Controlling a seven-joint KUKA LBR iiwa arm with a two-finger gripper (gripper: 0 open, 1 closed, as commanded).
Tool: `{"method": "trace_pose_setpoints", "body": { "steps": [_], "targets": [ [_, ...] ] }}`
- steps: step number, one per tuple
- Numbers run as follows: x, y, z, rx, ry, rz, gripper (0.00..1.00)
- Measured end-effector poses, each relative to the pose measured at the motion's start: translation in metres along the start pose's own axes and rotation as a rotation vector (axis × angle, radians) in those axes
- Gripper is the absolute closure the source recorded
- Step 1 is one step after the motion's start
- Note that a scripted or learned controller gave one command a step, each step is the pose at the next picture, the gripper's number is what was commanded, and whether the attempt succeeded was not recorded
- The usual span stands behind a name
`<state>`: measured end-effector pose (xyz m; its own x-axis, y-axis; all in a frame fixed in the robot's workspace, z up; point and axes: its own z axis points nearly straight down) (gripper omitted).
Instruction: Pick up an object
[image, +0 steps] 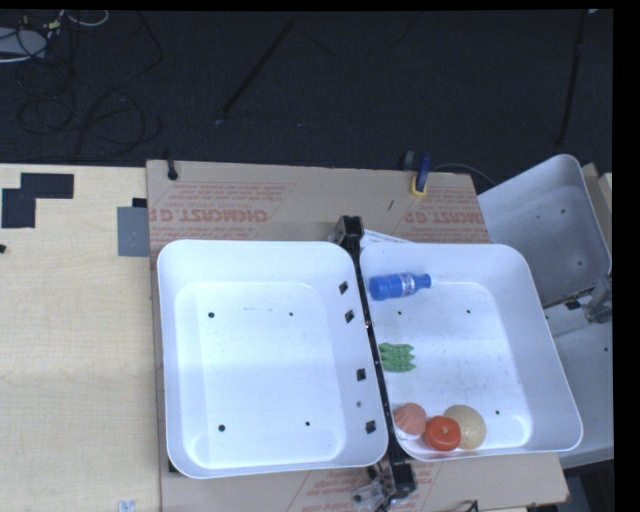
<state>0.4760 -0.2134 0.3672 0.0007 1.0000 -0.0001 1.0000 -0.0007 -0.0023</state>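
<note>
The right bin (520, 300) holds a blue bottle (399, 286) lying on its side near the far left corner. A small green piece (397, 357) lies by the bin's left wall. At the near edge sit a pink round piece (409, 418), a red round piece (442, 433) and a tan round piece (467, 425), close together and touching.
The left bin (180, 330) stands beside the right one, with a black divider (366, 345) between them. Both rest on a cardboard sheet (250, 205). A grey metal plate (545, 220) rises at the right. A yellow-and-blue clamp (420, 175) sits at the cardboard's far edge.
</note>
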Motion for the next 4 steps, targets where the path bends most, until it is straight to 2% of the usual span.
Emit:
{"method": "trace_pose_setpoints", "body": {
  "steps": [1, 2, 3, 4],
  "targets": [
    [0.000, 0.000, 0.020, 0.001, 0.000, 0.000, 1.00],
    [0.000, 0.000, -0.003, -0.002, 0.000, -0.002, 1.00],
    [0.000, -0.001, 0.071, 0.005, 0.003, 0.000, 1.00],
    [-0.001, 0.000, -0.008, -0.006, -0.002, -0.003, 1.00]
  ]
}}
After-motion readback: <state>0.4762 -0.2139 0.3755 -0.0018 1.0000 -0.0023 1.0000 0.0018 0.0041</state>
